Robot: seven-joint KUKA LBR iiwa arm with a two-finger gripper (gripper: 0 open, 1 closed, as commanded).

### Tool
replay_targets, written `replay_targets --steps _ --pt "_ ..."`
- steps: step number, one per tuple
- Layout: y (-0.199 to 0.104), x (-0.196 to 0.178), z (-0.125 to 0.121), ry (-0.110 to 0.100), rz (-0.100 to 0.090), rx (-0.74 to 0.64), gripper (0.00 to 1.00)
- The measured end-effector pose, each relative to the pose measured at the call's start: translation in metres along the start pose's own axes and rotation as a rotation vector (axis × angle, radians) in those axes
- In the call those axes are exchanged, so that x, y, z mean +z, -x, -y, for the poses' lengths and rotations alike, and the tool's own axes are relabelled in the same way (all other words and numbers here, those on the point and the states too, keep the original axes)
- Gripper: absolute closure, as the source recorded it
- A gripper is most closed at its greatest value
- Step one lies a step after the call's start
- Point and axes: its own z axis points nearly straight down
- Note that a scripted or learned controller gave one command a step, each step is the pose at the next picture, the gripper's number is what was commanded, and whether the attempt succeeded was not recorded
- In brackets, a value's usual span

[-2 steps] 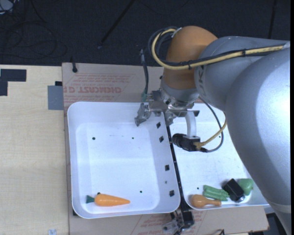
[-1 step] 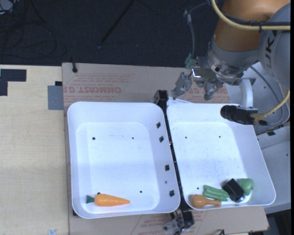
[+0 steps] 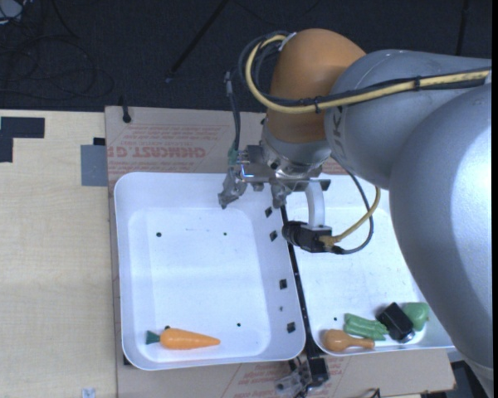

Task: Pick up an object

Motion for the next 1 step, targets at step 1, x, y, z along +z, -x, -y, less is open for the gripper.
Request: replay_targets --steps 1 --pt "0.0648 -0.1349 0.0311 0.024 0.002 0.011 0.00"
